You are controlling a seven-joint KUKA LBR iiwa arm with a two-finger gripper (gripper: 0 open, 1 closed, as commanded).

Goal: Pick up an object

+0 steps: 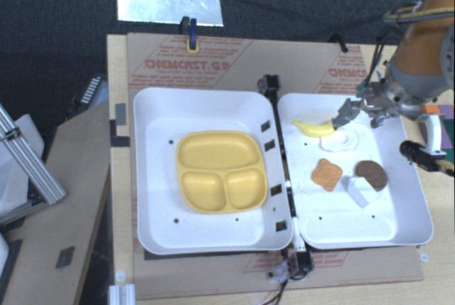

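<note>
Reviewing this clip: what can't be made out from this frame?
- Gripper: too small and blurred in the camera view to tell finger state or contact with the banana.
- White piece beside the banana: pale against the right bin, identity unclear.
- Arm: cut off by the right edge.
- Grey-white block: identity unclear, too small.

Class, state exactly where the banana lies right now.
The banana lies in the right bin, near its upper-left corner, just left of the gripper and the white egg-like piece.
</note>
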